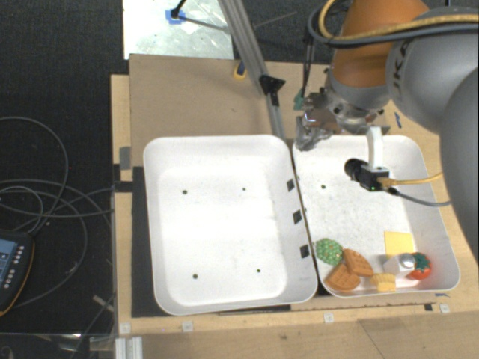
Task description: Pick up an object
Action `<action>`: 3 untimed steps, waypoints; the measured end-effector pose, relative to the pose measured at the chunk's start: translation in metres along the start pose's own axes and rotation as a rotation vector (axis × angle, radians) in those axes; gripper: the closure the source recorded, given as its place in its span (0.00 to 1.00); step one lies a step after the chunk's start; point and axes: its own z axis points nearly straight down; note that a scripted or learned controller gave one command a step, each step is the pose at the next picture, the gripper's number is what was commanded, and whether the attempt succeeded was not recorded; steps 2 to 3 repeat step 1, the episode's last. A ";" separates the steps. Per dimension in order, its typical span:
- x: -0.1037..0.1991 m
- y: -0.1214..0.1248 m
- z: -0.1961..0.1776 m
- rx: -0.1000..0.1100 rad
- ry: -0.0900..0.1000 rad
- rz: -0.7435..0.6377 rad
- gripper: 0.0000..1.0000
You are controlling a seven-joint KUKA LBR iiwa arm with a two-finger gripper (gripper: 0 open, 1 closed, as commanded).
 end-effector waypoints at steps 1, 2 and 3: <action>0.057 -0.026 0.000 0.002 0.000 -0.001 1.00; 0.057 -0.026 0.000 0.002 0.000 -0.001 1.00; 0.057 -0.026 0.000 0.002 0.000 -0.001 1.00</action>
